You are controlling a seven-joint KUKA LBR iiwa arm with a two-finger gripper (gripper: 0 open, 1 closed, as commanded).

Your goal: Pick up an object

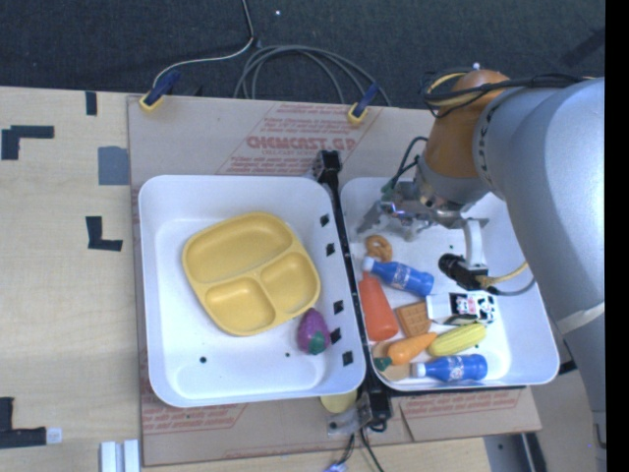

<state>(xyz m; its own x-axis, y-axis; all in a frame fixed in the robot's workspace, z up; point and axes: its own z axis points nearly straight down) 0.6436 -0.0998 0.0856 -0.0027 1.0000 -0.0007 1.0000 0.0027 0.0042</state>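
My gripper (pixel 396 216) hangs over the upper left part of the right bin (pixel 521 264), below the orange wrist band. Nothing shows in its grasp. Just beneath it lies a small brown pretzel-like ring (pixel 377 248). A blue bottle (pixel 403 277) lies slanted a little lower. An orange bottle (pixel 376 306) lies along the bin's left wall. Further down are a tan cracker (pixel 414 317), a carrot (pixel 407 349), a yellow corn cob (pixel 457 339), a second blue bottle (pixel 452 368) and a black-and-white cow-patterned piece (pixel 473 307).
The left bin (pixel 157 293) holds a yellow divided plate (pixel 250 271) and a purple eggplant toy (pixel 314 330) near its right wall. The grey arm (pixel 555 195) covers the right bin's right side. Cables (pixel 295 62) lie behind the bins.
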